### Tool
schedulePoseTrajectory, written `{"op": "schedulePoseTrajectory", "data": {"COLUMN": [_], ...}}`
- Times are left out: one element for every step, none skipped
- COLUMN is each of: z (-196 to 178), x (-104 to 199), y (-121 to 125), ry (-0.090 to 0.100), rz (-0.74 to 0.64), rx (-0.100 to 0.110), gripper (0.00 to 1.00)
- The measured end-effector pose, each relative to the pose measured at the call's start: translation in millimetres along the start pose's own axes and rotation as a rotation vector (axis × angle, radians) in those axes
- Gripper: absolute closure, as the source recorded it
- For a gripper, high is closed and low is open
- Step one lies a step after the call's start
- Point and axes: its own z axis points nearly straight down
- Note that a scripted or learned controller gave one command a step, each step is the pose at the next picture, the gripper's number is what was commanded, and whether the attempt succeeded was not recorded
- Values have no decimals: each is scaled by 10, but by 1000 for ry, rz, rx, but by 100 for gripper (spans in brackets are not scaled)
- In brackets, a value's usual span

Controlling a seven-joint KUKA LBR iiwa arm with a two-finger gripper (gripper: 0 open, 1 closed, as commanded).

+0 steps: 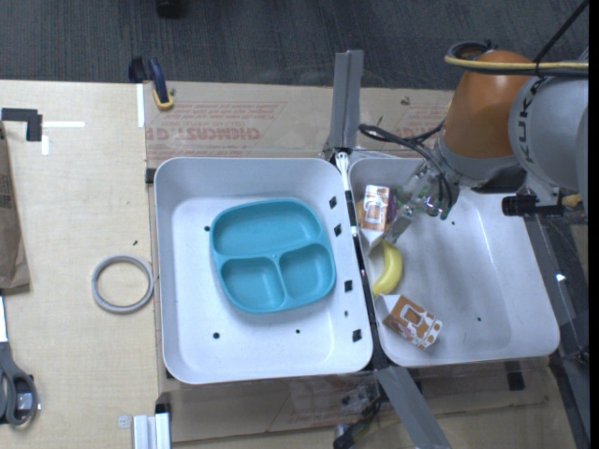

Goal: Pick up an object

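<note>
While the gripper (393, 232) hovered just above the banana (388, 270) in the right bin (505, 279), grip state impossible to tell, nothing looked lifted yet, so the pickup remained undone.

bins (178, 279) – 2 | tray (271, 255) – 1 | banana (388, 271) – 1 | cartons (413, 322) – 2

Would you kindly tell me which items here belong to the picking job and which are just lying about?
Job: end effector, banana, two snack packets, right bin.
Lying about: blue divided plate, left bin, tape ring, scissors.
</note>
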Motion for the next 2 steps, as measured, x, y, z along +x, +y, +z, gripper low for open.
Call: {"op": "schedulePoseTrajectory", "data": {"z": [-734, -76], "x": [-206, 179], "y": [-229, -153], "ry": [7, 6], "rz": [81, -24], "rx": [5, 3], "gripper": [0, 0]}}
